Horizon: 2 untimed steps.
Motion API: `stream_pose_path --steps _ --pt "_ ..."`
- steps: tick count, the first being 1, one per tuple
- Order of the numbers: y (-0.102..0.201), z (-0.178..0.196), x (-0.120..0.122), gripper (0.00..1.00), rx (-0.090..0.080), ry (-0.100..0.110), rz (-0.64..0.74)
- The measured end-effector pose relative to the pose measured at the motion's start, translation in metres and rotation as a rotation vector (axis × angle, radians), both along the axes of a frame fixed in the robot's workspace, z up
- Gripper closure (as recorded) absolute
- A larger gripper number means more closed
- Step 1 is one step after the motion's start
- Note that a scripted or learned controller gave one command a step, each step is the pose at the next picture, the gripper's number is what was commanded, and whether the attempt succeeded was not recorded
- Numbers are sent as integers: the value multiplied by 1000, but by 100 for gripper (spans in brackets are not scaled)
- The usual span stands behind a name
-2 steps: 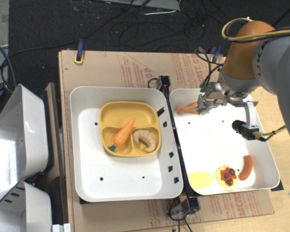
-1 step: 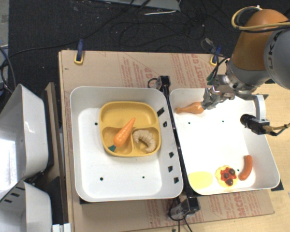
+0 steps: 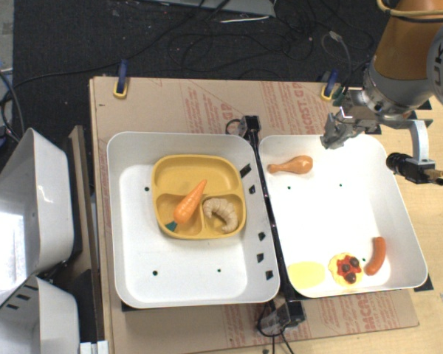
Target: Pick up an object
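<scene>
**Gripper above the far edge of the right bin, objects lying loose below**

Camera view: The arm [image 3: 406,43] enters from the upper right, its orange band above the grey wrist. The gripper [image 3: 334,140] hangs over the far rim of the right bin [image 3: 399,212], near that bin's far left part. Whether its grasp is wide or narrow cannot be told from this angle; nothing shows between its tips.

In the right bin, a toy chicken drumstick [image 3: 292,167] lies near the far left corner, just below and to the left of the gripper, apart from it. Along the near edge lie a pale yellow flat disc [image 3: 306,273], a small pizza slice with dark toppings [image 3: 346,267] just beside it, and an orange-red sausage [image 3: 376,256] tilted upright near the right wall.

The left bin [image 3: 133,257] holds a yellow divided plate [image 3: 170,175]. A toy carrot [image 3: 190,202] lies slanted across the plate's dividers, and a pale shrimp [image 3: 223,213] sits in the near right compartment.

Both bins rest on a cardboard-covered bench [image 3: 207,105].
</scene>
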<state>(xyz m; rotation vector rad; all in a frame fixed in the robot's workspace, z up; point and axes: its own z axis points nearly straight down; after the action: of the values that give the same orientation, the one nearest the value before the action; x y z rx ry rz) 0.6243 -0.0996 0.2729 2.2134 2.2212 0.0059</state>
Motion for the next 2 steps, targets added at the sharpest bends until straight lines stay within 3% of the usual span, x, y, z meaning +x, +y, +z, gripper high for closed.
stream_pose_path --steps 2 --pt "90 -25 -18 100 3 9 4"
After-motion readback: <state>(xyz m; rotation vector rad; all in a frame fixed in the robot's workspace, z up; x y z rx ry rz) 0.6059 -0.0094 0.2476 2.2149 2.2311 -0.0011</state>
